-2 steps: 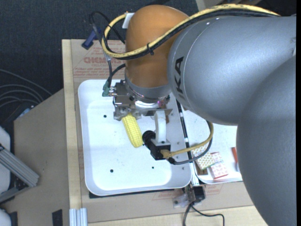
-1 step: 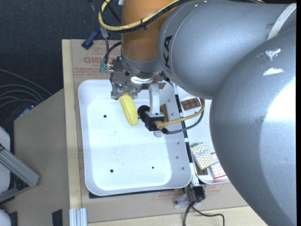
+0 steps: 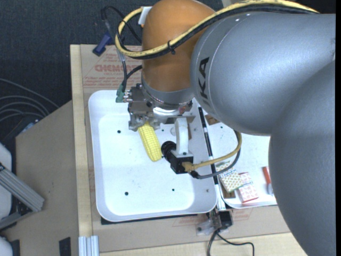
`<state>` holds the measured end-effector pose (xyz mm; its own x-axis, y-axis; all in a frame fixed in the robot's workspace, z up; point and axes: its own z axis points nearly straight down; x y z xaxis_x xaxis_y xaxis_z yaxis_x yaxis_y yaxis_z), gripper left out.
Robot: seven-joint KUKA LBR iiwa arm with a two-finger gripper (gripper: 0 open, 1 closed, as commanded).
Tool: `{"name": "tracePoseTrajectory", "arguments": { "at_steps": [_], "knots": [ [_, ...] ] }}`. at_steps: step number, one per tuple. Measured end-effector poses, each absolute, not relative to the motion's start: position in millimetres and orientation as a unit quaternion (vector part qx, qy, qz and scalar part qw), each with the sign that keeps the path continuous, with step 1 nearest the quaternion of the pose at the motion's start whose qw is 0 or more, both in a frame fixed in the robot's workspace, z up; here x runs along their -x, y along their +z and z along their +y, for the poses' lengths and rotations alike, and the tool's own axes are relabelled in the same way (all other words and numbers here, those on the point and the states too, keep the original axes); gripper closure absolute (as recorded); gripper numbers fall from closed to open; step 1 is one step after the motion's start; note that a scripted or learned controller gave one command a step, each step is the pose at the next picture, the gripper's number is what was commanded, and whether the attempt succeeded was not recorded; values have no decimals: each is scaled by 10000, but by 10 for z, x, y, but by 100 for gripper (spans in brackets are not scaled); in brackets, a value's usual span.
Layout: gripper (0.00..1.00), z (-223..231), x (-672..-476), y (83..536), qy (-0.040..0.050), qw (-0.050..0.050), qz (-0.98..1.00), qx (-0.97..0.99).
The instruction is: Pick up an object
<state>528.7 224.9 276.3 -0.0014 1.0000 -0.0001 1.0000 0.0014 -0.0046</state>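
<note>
On a table, the left white bin (image 3: 106, 185) holds a yellow corn cob (image 3: 151, 143) just below the gripper (image 3: 154, 122), seemingly between its fingers, so the grasp looks made; next, lift straight up.

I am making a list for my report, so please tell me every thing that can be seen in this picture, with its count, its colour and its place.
Corn cob: one, yellow, in the left bin, just under the gripper.
Left bin: one, white, shallow, on the bench, left of the other bin.
Right bin: one, white, mostly covered by the arm.
Patterned packets: two as far as I can tell, one greenish checked and one pink checked, in the right bin near its front left corner.
Red object: one, partly hidden behind the arm, in the right bin.
Bench: one, tan board under both bins.
Arm: one, grey with an orange band, reaching over the left bin.
Gripper: one, dark metal, beside the corn cob.
</note>
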Motion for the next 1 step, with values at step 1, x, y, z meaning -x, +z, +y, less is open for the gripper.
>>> {"name": "tracePoseTrajectory", "arguments": {
  "at_steps": [1],
  "knots": [
    [100, 2239, -6015, 2512, 1, -3, -7070, 7073]
  ]
}}
